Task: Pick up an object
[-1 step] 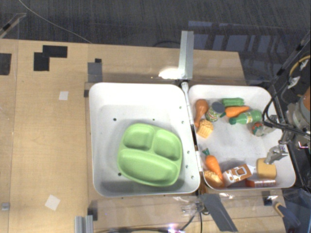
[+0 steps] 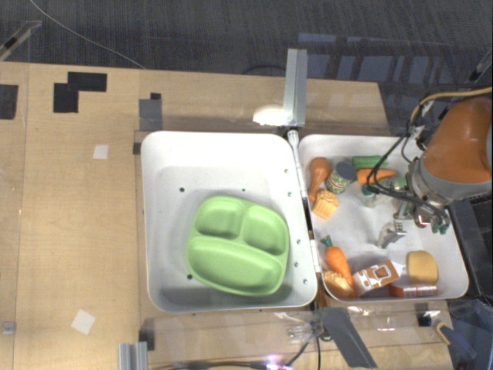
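The right white bin [image 2: 454, 237] holds several toy foods. At its back are an orange-brown piece [image 2: 317, 171], a small can [image 2: 337, 179], a yellow piece [image 2: 326, 204], a green item [image 2: 368, 162] and an orange item [image 2: 379, 176]. Along the front lie a carrot [image 2: 336, 260], a red and white packet [image 2: 377, 274] and a tan block [image 2: 422, 267]. My gripper [image 2: 392, 234] hangs over bare bin floor in the middle of this bin, behind the packet and left of the tan block. Nothing shows in its grasp.
The left bin [image 2: 166, 206] holds a green divided plate [image 2: 237, 244]. A metal post [image 2: 296, 87] stands behind the wall between the bins. The arm with its orange band [image 2: 461, 149] covers the right bin's back right corner.
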`<act>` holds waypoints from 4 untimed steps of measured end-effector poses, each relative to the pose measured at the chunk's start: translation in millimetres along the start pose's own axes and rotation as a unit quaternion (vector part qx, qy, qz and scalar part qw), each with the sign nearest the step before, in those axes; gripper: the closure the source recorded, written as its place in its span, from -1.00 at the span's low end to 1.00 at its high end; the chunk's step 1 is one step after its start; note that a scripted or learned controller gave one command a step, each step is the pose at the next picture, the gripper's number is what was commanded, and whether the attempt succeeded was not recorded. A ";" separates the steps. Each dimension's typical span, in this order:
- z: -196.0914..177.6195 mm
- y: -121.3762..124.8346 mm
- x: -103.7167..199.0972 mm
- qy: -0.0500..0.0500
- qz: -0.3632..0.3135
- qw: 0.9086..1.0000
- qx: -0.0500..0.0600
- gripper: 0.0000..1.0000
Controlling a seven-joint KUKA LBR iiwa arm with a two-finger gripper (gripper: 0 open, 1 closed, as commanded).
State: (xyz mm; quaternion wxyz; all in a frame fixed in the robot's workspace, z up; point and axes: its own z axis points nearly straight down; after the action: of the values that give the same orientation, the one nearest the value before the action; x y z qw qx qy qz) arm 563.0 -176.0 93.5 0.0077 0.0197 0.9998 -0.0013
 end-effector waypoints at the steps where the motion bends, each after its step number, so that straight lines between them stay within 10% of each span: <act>1: -5.8 44.5 -61.1 0.002 0.064 0.998 -0.001 -1.00; 2: 5.8 45.3 -78.8 0.001 0.020 1.000 -0.001 -1.00; 3: -9.6 46.7 -83.3 -0.006 0.017 1.000 0.000 1.00; 4: -141.1 29.6 -63.4 0.000 0.170 0.985 0.000 1.00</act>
State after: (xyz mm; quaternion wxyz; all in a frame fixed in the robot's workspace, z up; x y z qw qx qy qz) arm 625.3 -148.5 235.5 0.0083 0.1891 0.9819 0.0000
